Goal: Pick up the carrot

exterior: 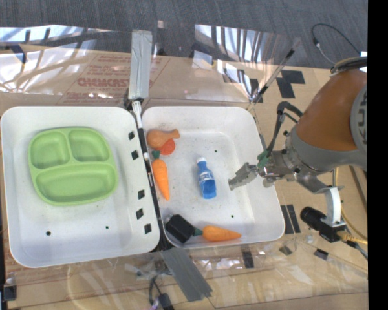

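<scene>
Two carrots lie in the right bin [262, 147]. One orange carrot [160, 178] sits along the bin's left wall, pointing toward the front. A second carrot [220, 234] rests at the front edge, its top end against a black object [179, 228]. My gripper [243, 176] hangs low over the right side of that bin, to the right of a blue bottle [206, 178] and well apart from both carrots. Nothing shows in the gripper.
A toy drumstick [163, 136] and a red tomato-like piece [168, 147] lie at the back left of the right bin. The left bin [13, 192] holds a green divided plate [71, 165]. The arm's orange band [336, 112] looms at the right.
</scene>
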